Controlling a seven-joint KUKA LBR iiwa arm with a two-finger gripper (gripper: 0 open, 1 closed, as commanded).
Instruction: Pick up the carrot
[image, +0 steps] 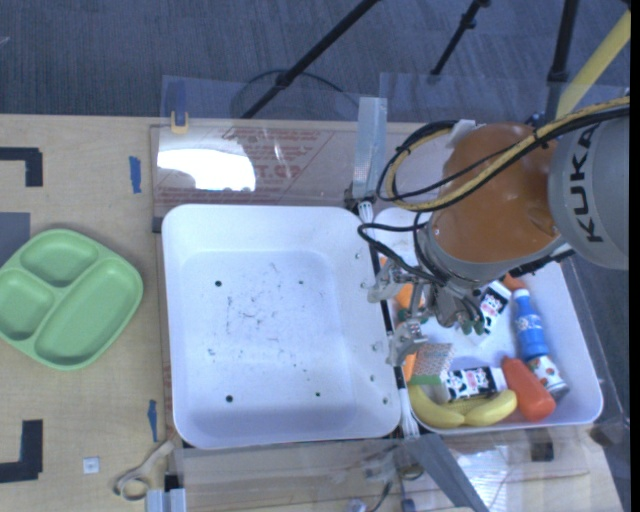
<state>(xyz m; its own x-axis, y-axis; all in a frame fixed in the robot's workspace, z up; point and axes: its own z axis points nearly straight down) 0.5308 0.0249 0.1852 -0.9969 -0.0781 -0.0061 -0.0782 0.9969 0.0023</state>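
Crowding carrot (528, 388): banana (462, 409), blue bottle (529, 332), gripper (412, 335) nearby.

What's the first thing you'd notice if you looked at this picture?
The big grey arm with its orange band stands out first, reaching in from the right and hanging over the right bin. Under it, at the bin's near edge, lie a yellow banana and an orange carrot, with a blue-and-white bottle just beyond. Far left on the bench sits a bright green divided plate.
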